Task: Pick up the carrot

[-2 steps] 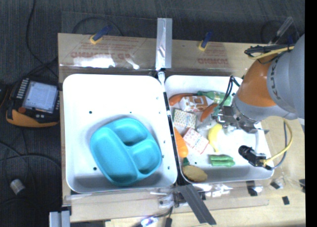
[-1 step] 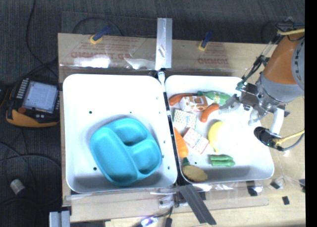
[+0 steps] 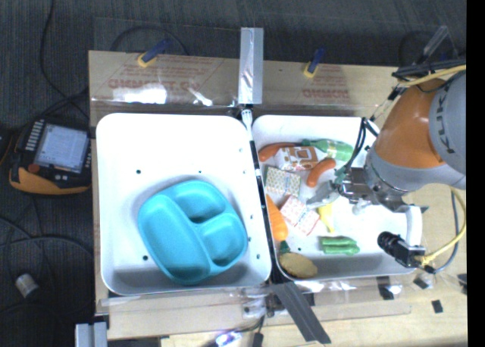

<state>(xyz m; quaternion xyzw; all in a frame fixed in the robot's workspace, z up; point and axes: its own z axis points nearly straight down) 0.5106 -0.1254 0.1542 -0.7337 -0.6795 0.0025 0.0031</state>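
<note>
Two white bins sit side by side on the bench. The left bin (image 3: 121, 156) carries a blue divided tray (image 3: 192, 228), tilted across its floor. The right bin (image 3: 356, 258) is crowded: the carrot (image 3: 276, 220) lies along its left wall, a brown potato (image 3: 297, 264) just below it near the front corner. Patterned boxes (image 3: 292, 186) cluster in the middle, a sausage (image 3: 319, 172) beside them, a green bottle (image 3: 330, 147) at the back, a green pod (image 3: 338, 245) toward the front. The arm (image 3: 413, 141) reaches in from the right, gripper (image 3: 333, 190) low over the clutter, near the boxes and apart from the carrot.
</note>
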